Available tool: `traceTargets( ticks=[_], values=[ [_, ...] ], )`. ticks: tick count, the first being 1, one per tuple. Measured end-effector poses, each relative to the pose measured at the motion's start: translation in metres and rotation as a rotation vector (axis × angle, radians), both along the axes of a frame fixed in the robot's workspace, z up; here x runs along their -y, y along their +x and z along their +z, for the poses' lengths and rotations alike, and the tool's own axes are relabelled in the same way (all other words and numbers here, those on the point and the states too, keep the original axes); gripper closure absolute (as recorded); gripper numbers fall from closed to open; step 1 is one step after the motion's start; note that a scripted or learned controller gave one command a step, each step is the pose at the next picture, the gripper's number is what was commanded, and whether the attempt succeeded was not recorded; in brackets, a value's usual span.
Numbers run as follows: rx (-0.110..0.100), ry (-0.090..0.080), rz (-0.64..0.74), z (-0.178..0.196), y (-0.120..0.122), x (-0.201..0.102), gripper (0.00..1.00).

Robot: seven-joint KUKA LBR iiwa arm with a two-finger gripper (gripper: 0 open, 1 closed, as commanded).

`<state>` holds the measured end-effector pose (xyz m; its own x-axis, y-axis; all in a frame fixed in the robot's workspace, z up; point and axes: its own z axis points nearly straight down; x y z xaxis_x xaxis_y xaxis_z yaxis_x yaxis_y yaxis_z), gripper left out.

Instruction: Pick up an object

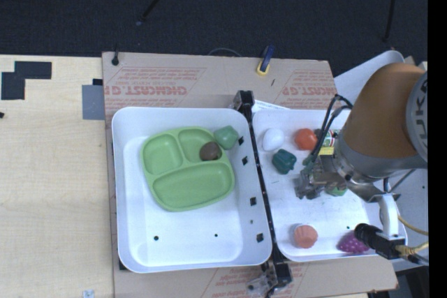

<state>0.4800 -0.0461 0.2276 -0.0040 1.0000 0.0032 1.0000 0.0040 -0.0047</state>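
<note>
My gripper (pixel 311 186) hangs low over the middle of the right bin (pixel 328 244), below the arm's orange band. Around it in that bin lie a dark teal block (pixel 283 161) to its upper left, a white egg-shaped piece (pixel 272 139), an orange-red ball (pixel 304 139), a pink rounded piece (pixel 304 236) near the front and a purple grape cluster (pixel 353 243) at the front right. A small green thing (pixel 337 188) shows just right of the gripper, partly hidden by the wrist. I see nothing clearly between the fingers.
The left bin (pixel 133 220) holds a green divided plate (pixel 187 167) with a brown ball (pixel 209 151) in one compartment and a light green block (pixel 227 137) at its upper right rim. A black divider (pixel 255 178) runs between the bins. A blue and yellow clip (pixel 265 61) lies behind them.
</note>
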Motion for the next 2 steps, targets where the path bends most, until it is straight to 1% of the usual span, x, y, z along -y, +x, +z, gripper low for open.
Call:
traceTargets(
  ticks=[1, 2],
  values=[
    [-0.001, -0.003, -0.006, -0.008, 0.000, 0.007, 1.00],
    [0.003, -0.003, -0.005, 0.009, 0.010, 0.013, 1.00]
  ],
)
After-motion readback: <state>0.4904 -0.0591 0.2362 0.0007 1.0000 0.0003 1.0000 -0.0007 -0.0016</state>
